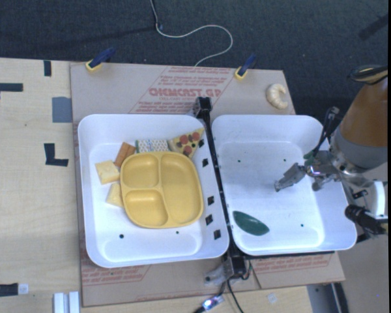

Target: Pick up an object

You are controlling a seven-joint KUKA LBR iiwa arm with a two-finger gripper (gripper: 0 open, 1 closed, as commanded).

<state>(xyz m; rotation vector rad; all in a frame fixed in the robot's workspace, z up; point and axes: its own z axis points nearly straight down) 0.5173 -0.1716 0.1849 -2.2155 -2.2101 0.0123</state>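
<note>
A dark green flat object (251, 223) lies near the front left corner of the right bin (274, 126). My gripper (298, 178) hangs over the right half of that bin, up and to the right of the green object and apart from it. I see nothing held in it. The left bin (94, 132) holds a yellow divided plate (161, 189). Tan cracker-like pieces (107, 172) lie along the plate's left edge, and a patterned pizza-like piece (188, 141) lies behind it.
The grey arm with its orange band (368, 119) comes in over the right bin's right rim. A pale curled object (278, 96) lies on the cardboard behind the right bin. Blue-and-yellow clamps (101, 58) hold the cardboard's far edge.
</note>
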